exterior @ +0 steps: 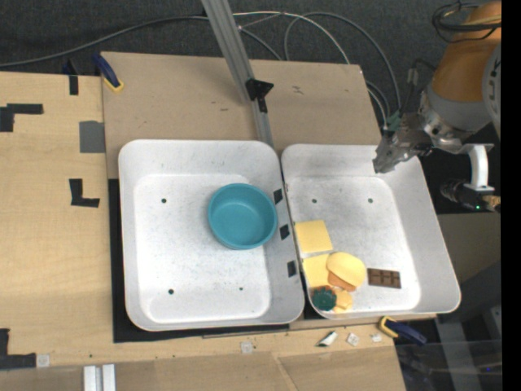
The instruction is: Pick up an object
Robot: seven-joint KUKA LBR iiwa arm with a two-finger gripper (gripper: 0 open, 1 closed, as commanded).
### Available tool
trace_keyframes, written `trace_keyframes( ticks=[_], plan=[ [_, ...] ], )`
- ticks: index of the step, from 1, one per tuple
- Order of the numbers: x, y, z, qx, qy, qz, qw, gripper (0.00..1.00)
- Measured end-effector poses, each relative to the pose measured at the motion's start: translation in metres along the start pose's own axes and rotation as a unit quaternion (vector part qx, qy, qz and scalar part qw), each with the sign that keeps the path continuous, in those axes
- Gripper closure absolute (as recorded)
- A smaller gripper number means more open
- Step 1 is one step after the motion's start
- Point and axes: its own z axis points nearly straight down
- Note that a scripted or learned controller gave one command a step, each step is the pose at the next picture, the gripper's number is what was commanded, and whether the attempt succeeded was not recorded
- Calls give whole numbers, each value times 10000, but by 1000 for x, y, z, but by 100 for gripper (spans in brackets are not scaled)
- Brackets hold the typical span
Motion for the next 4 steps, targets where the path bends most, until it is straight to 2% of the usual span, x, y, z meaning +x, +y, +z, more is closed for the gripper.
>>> trace_keyframes(
  ticks=[1, 2, 4],
  plan=[
    [53, -8, -9, 16, 12, -23, 10000, 100],
    [108, -8, 3, 21, 9, -24, 10000, 100],
    [198, -15, 11, 21, 9, -21, 10000, 100]
  ],
)
